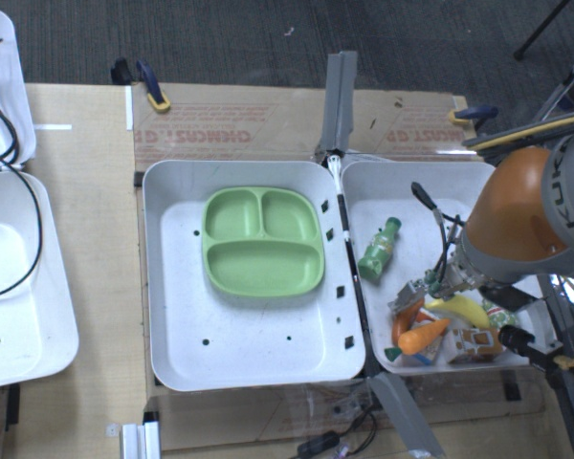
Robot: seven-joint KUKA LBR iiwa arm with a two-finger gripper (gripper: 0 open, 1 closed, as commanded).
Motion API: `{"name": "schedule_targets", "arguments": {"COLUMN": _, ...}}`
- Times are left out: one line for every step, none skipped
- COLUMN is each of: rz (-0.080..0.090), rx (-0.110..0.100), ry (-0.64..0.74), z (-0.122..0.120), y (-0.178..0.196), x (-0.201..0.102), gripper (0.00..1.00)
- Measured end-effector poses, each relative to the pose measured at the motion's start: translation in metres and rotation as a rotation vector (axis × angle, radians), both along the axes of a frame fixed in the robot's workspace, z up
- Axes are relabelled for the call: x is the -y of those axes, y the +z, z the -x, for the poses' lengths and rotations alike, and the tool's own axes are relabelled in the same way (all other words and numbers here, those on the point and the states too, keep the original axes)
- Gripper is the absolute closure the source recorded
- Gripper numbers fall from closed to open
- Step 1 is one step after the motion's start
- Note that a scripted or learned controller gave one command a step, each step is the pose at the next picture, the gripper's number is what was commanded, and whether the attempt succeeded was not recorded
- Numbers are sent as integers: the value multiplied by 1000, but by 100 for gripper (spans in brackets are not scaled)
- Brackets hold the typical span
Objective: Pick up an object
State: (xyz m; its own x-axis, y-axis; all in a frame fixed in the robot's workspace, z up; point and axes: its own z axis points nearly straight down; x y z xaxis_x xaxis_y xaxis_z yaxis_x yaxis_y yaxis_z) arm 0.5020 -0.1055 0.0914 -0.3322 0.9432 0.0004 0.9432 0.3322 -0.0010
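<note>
Where the arm's orange band ends and the wrist drops into the right bin (402,175), the gripper (438,283) sits low among the clutter, and I cannot tell its state because the wrist and the crowded toys hide it. No object can be seen held by it, so the pick looks undecided.

Just beside the gripper lies a yellow banana (462,309), and touching that, toward the front wall, an orange carrot (425,336) with a red piece tucked against it. A brown packet (476,342) lies near the front right corner. These things overlap, and that is the main risk: a close on one could pinch the edge of a neighbour, so that either both lift and one falls, or the grip slides off a rounded surface and comes up with nothing. The banana and carrot are smooth and tapered, which would likely favour slipping.

A green bottle (379,250) lies apart from the pile, near the divider, and would probably be an easier target. A thin black stick (423,199) lies behind the wrist and could be knocked as the arm rises.

The left bin (163,285) bears a green divided plate (263,241), well apart from all this.
</note>
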Motion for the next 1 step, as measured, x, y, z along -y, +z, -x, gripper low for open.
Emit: {"name": "schedule_targets", "arguments": {"rz": -2, "rx": 1, "ry": -3, "z": -1, "y": 9, "x": -1, "gripper": 100}}
